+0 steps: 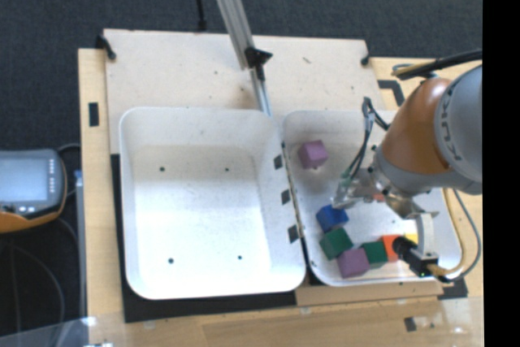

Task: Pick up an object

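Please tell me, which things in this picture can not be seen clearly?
- Gripper: finger state too small and blurred, camera view.
- Orange block: partly behind the arm's black part.
- Small green block: its side is hidden by the purple block.

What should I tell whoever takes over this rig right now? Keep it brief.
Gripper: low in the right bin, just above the blue block; finger state unclear.
Right bin: pink block near the back; blue block, two green blocks, purple block and an orange piece near the front.
Done: nothing visibly lifted.
Left: grasp and lift one object.
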Robot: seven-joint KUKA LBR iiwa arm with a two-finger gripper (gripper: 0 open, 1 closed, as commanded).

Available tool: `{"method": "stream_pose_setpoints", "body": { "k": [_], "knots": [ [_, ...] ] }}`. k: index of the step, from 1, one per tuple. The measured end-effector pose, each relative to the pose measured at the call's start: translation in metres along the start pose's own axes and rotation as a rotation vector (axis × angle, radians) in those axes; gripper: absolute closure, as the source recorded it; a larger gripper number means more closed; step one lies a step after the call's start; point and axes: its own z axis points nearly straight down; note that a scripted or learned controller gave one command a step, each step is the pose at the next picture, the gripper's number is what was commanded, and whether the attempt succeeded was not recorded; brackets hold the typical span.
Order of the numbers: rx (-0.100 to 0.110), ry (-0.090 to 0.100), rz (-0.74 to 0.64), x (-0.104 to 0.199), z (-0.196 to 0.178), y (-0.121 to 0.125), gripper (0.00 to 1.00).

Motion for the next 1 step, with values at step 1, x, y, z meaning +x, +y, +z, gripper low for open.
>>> {"method": "stream_pose_setpoints", "body": {
  "k": [1],
  "knots": [
    [0.041,0.011,-0.017,0.0376,-0.0686,0.0177,1.0]
  ]
}}
